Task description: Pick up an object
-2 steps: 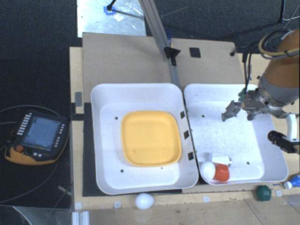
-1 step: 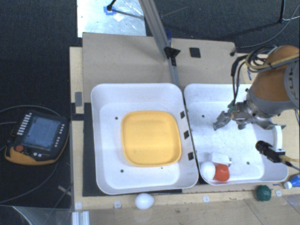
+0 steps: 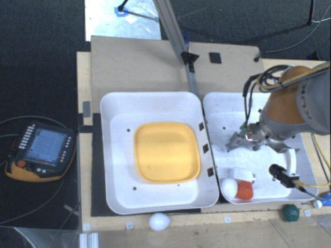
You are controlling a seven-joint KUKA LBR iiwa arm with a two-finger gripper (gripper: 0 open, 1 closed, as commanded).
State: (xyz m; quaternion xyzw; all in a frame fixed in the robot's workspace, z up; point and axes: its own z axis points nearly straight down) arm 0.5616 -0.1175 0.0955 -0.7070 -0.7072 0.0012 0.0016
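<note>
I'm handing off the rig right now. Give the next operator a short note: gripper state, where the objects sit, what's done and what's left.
Gripper: low over the right bin, nothing visibly between its fingers; open or shut is unclear.
Objects: white ball, orange-red object and small white block clustered at the right bin's near edge. Yellow plate lies in the left bin. A white egg-shaped object and a green ball sit outside the bins.
Done: no pick visible.
Left: grasp and lift one object.

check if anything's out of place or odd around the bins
Two things lie outside the bins: a white egg-shaped object on the bench just below the left bin, and a dark green ball off the right bin's lower right corner. Nothing looks spilled or damaged.
</note>
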